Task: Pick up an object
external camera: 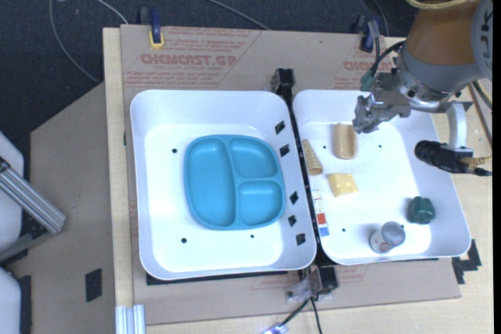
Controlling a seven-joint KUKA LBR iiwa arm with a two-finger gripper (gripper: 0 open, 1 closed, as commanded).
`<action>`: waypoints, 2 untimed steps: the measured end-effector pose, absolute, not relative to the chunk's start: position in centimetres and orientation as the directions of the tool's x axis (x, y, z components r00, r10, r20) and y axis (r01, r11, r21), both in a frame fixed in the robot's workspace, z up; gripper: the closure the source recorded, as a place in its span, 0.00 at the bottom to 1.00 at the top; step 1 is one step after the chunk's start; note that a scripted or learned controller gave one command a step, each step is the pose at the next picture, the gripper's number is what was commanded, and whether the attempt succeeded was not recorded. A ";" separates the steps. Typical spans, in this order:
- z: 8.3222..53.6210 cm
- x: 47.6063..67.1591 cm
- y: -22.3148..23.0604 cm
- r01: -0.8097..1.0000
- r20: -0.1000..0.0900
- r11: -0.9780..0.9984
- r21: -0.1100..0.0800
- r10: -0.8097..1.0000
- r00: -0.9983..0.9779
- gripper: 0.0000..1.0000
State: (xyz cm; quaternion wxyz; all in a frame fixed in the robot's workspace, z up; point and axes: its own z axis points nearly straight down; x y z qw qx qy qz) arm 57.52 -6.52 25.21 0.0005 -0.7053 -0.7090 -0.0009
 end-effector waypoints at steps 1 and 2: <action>25.4 56.8 -0.8 1.000 0.003 0.007 -0.002 1.000 -0.007 1.00; 25.6 57.4 5.0 1.000 0.002 0.007 0.001 1.000 -0.007 1.00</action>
